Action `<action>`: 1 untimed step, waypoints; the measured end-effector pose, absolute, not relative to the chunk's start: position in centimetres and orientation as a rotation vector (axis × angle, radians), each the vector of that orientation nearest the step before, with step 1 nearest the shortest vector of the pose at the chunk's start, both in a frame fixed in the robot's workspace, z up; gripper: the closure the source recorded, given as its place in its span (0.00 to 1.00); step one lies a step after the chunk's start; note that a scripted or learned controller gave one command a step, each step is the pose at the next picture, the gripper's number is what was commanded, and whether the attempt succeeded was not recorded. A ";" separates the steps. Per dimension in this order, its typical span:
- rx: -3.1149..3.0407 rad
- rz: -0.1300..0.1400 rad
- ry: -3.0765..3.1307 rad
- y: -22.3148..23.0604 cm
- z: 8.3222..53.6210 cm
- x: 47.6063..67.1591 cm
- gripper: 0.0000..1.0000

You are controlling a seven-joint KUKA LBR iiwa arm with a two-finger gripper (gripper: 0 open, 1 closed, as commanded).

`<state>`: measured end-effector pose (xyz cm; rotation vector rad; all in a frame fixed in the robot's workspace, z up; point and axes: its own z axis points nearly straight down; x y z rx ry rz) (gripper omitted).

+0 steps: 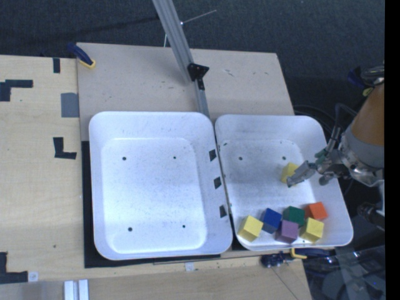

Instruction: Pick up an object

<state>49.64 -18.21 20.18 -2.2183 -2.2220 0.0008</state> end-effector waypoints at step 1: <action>-2.218 0.001 -2.222 -18.2 20.2 49.6 0.00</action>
